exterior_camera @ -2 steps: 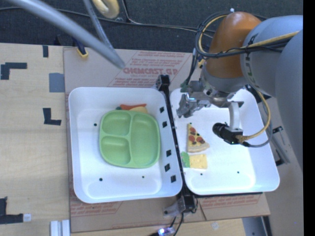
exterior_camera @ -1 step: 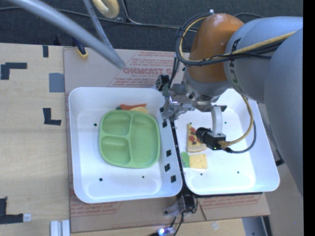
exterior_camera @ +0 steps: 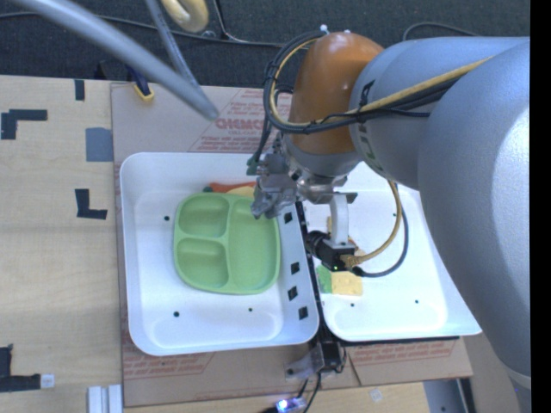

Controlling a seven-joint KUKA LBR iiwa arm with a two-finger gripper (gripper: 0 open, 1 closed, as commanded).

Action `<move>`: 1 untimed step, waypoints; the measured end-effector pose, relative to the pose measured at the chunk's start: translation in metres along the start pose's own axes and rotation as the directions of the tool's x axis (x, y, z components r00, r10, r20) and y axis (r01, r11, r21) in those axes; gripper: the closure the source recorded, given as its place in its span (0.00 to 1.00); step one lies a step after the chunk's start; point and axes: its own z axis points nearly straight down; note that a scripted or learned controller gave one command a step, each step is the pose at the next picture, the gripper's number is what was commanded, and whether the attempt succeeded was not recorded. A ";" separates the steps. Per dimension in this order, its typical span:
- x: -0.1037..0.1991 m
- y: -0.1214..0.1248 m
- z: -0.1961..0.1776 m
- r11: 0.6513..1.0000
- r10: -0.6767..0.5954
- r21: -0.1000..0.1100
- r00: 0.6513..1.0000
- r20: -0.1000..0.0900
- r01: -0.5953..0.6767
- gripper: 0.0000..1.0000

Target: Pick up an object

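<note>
End effector: the end effector [exterior_camera: 269, 198] hangs low over the upper right corner of the green tray, under the orange wrist band [exterior_camera: 331, 76]; its dark mechanism is a tangle from this angle, so I cannot tell how it is set or whether it has anything.

Nearest thing: the green tray [exterior_camera: 225, 243] lies in the left bin [exterior_camera: 142, 256], mostly down and to the left of the end effector, with its near corner right beneath it.

Tray axis: its long side runs roughly top to bottom in the camera view, tilted a little; it lies flat on the bin floor.

Tray make: smooth moulded plastic, matte pale green, three shallow compartments with rounded corners and a thin raised rim, probably the only part offering a grip.

Other things: an orange-red sliver [exterior_camera: 229, 187] peeks out just above the tray's top edge, perhaps another object, too hidden to name; a small yellow block [exterior_camera: 348, 284] with a green piece [exterior_camera: 325, 278] touching it sits in the right bin [exterior_camera: 405, 312], below and right of the end effector.

Bins: glossy white, shallow, rounded walls, side by side on the tabletop [exterior_camera: 52, 256].
</note>
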 end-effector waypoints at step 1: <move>-0.003 0.000 -0.001 1.000 0.003 -0.001 1.000 0.000 -0.003 0.00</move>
